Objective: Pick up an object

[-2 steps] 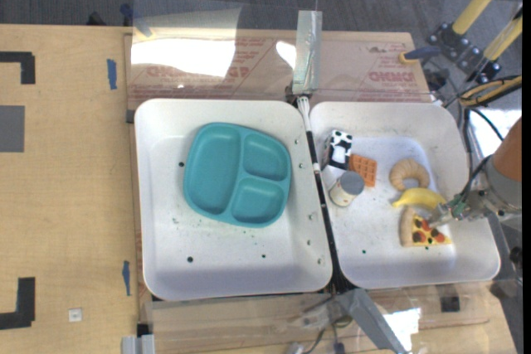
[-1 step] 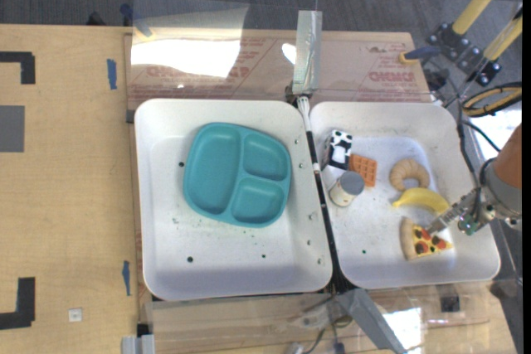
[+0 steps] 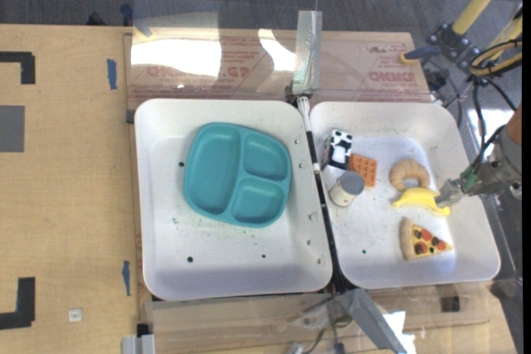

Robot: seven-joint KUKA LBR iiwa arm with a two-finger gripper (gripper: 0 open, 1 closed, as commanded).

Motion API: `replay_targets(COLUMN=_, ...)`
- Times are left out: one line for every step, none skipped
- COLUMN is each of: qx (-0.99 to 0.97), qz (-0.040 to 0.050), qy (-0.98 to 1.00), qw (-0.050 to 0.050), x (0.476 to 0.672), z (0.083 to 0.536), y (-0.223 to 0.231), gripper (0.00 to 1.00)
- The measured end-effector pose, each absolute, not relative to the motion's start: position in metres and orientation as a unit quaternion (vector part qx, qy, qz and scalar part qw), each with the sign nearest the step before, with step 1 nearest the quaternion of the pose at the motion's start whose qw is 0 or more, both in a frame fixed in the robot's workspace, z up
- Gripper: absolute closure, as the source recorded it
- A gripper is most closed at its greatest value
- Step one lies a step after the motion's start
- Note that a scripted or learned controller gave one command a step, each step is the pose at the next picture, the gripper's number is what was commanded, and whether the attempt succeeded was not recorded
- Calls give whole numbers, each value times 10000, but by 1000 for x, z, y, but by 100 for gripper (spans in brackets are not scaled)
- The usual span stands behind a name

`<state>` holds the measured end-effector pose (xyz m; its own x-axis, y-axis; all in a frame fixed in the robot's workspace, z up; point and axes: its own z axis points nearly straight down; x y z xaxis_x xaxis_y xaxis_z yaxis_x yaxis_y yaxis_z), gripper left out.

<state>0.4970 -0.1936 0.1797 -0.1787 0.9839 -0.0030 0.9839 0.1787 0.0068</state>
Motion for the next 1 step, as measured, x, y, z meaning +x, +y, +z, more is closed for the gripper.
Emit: replay_targets(qx=4747, qz=7, qy=8801, qw=43, x=482, z=90, y=-224, gripper=100)
